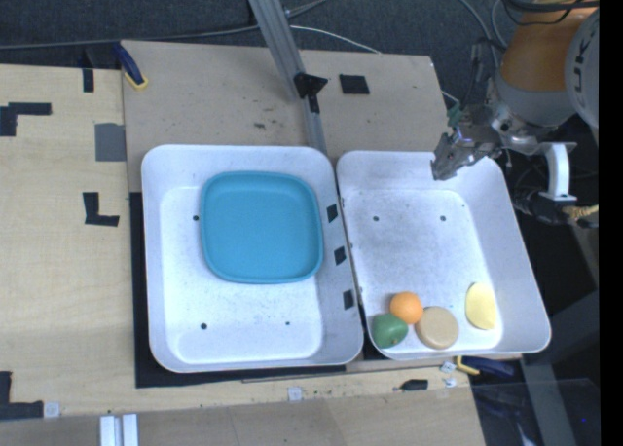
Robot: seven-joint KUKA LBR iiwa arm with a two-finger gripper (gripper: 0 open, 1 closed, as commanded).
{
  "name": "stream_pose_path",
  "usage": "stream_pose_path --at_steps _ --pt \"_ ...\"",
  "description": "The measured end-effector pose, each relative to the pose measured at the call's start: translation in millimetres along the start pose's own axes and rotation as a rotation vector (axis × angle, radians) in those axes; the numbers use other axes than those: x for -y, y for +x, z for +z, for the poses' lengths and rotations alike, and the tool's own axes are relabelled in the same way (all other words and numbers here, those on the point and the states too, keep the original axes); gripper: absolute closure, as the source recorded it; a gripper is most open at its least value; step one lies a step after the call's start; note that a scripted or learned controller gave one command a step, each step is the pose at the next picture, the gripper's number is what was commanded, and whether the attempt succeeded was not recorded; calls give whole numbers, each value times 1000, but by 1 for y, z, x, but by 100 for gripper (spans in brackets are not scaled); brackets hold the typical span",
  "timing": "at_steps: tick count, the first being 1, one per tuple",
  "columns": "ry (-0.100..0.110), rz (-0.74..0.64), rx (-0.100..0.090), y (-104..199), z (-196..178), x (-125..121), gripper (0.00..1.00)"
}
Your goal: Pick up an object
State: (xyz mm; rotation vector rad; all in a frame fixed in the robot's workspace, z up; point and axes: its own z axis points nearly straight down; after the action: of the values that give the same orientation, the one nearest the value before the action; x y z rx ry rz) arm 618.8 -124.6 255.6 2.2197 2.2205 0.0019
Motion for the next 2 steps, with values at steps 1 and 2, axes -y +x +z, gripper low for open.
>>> stream_pose_path --at_steps 1,2 --pt "3 -2 -1 47 14 16 100" --pt "3 -2 -1 98 26 28 100"
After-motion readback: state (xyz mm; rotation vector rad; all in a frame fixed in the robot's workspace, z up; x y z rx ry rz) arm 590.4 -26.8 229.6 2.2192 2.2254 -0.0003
